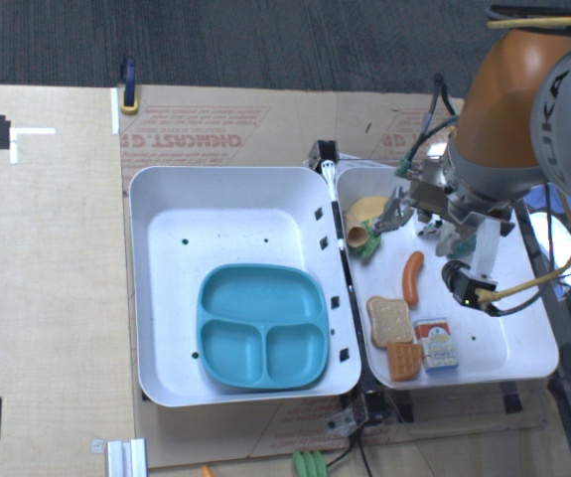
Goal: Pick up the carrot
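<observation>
Grey-and-orange arm's claw (461, 235), grip state unclear, hovers just right of the carrot (411, 277) in the right bin (523, 351).

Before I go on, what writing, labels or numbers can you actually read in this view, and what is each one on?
Red mirrored print on the brown cardboard sheet under the two bins: letters show, too blurred and reversed to read reliably.
Small red, white and blue carton in the right white bin: printed label, too small to read.
Dark lettering on the grey arm link: partly cut off, unreadable.
</observation>
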You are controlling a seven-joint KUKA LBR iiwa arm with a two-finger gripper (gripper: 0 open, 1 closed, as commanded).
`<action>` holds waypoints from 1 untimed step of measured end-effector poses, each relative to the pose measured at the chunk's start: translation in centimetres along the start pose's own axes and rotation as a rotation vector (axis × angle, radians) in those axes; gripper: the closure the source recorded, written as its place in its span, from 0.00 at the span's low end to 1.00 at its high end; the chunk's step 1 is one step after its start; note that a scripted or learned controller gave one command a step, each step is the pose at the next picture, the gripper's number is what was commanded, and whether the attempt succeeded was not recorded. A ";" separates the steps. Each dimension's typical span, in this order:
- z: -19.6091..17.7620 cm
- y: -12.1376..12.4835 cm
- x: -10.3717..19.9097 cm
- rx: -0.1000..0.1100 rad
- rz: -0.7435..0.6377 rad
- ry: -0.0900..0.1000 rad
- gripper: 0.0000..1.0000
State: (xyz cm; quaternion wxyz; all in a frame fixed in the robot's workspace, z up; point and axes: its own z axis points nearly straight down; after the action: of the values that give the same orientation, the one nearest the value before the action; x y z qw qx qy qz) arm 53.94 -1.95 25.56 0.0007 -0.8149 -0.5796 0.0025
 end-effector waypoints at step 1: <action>6.6 -7.3 2.3 0.004 0.369 0.000 0.00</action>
State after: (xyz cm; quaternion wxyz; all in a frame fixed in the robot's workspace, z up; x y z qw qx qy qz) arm 47.70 2.59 19.00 0.0017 -0.9073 -0.4204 0.0038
